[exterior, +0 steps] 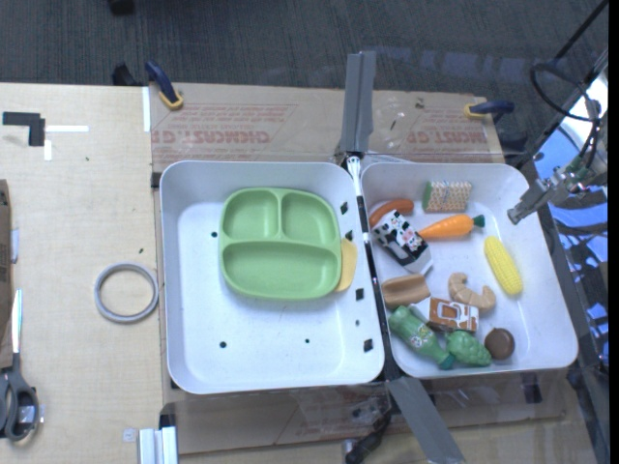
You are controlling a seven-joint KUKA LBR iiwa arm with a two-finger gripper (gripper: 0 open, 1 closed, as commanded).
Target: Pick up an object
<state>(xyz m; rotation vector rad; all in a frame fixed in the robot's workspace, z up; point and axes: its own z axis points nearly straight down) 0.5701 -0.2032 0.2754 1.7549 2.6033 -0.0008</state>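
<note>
Camera view: gripper (523, 208) over right bin's (556, 288) right rim, can't tell its state, nothing visibly held. Nearest toys in that bin: corn (502, 264), carrot (450, 227). Green plate (281, 244) in left bin (193, 288).

Light wooden bench (77, 220) carries two shallow white bins side by side, walls touching at the middle: left bin (193, 336), right bin (542, 327). A sheet of brown printed cardboard (251, 129) lies under the bins' far side, held by a blue-and-yellow clamp (162, 85) at its left corner and another clamp (490, 110) at the right. On the bare wood left of the bins: a roll of tape (126, 291), scissors (17, 394) at the near left edge, black tape marks (27, 124) at the far left.
</note>
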